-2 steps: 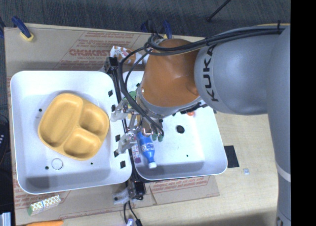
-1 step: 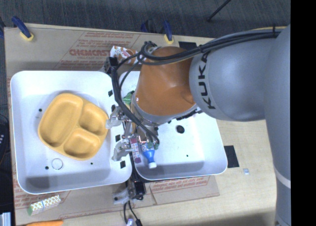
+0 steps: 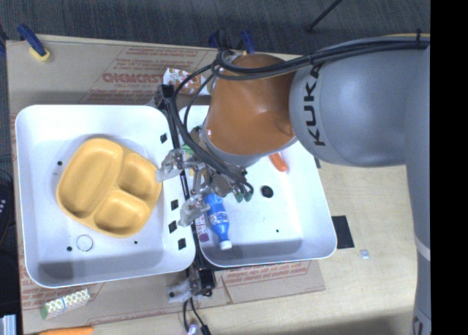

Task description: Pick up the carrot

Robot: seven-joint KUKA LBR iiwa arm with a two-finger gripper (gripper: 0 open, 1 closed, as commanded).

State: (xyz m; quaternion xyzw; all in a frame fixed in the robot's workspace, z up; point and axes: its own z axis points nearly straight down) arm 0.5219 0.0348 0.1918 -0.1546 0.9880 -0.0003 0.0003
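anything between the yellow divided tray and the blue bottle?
Camera view: the bins' white rims and the gripper sit between yellow divided tray and blue bottle.

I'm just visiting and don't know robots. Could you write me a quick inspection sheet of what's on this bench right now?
Surface: two white bins, left bin and right bin, on printed cardboard.
Job's things: carrot, an orange end peeking from under the arm in the right bin.
Clutter: yellow divided tray in the left bin; blue bottle in the right bin.
Hand: hand low over the right bin's left side, near the bottle; grip unclear.
Cables: black cables along the arm.
Surroundings: blue clamp at the bench's corner.
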